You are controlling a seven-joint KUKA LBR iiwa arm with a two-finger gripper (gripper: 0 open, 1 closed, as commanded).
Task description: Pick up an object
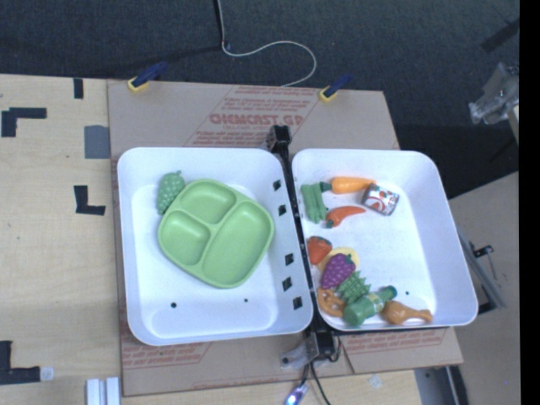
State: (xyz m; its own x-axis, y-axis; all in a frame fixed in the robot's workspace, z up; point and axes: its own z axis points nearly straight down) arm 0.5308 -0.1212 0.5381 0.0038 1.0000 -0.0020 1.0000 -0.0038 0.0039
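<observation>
The right bin (439,226) holds a scatter of toy foods. Along its far side lie an orange carrot (350,185), a small red-and-white can (380,199), a green bean pod (313,201) and an orange chili (344,215). Toward the near left corner sit a red tomato piece (318,249), purple grapes (336,270), a leafy green piece (354,287), a green vegetable (367,307) and an orange gourd (407,314). In the left bin (135,251) a light-green divided plate (216,233) lies flat, with a green bunch of grapes (170,191) at its far left edge.
Both bins rest on a cardboard sheet (245,112) held by two clamps. A dark divider with clips (291,226) joins the bins. A cable (270,49) loops over the dark floor behind. A grey metal part (496,101) shows at the right edge.
</observation>
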